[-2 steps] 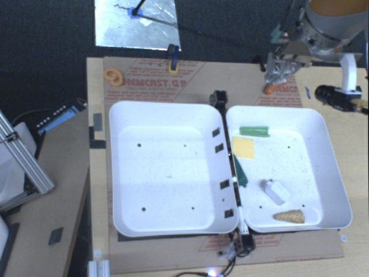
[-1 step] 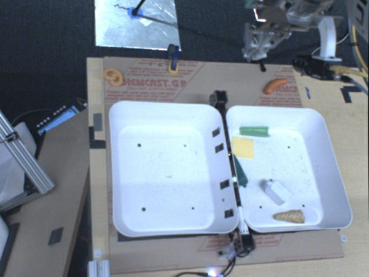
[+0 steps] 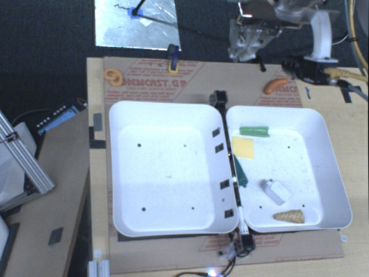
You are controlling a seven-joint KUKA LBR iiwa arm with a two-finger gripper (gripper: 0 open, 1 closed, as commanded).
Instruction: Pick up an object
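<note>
The gripper (image 3: 247, 49) hangs above the desk behind the right bin (image 3: 323, 154); whether it grips anything cannot be told.

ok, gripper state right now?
Gripper: cannot be told, fingers too blurred. It hangs above the bench behind the right bin, with nothing seen in it.
</note>
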